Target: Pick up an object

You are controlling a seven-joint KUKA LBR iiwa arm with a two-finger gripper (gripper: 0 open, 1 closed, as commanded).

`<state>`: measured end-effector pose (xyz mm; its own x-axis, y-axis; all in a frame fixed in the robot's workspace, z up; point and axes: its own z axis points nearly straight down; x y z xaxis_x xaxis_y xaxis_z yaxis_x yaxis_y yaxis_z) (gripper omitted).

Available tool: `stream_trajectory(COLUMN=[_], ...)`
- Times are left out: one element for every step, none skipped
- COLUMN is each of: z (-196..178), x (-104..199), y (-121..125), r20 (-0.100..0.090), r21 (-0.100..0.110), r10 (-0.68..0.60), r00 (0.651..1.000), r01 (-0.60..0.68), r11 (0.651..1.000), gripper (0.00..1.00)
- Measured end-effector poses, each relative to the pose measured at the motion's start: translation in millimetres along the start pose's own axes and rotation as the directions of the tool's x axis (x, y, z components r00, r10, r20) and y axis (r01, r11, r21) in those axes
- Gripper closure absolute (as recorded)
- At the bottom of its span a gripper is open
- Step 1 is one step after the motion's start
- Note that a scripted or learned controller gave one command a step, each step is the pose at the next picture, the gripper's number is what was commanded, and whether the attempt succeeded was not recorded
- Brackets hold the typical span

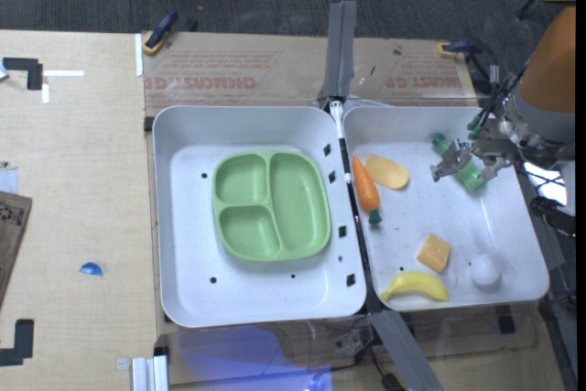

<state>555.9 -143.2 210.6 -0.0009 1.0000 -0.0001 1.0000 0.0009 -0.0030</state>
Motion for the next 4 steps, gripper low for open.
stream_trajectory(z=[24, 118, 97, 118], x=[-55, -65, -65, -42], y=[48, 70, 27, 63], r20=[0.002, 0.002, 0.001, 0.002], r21=[-0.003, -0.005, -0.003, -0.004], r10=[-0.158, -0.121, -0.205, -0.228], r00=[0.987, 0.993, 0.979, 0.974], r01=[0.158, 0.121, 0.205, 0.228], r11=[0.987, 0.993, 0.979, 0.974], gripper=[0.0, 0.0, 0.0, 0.0])
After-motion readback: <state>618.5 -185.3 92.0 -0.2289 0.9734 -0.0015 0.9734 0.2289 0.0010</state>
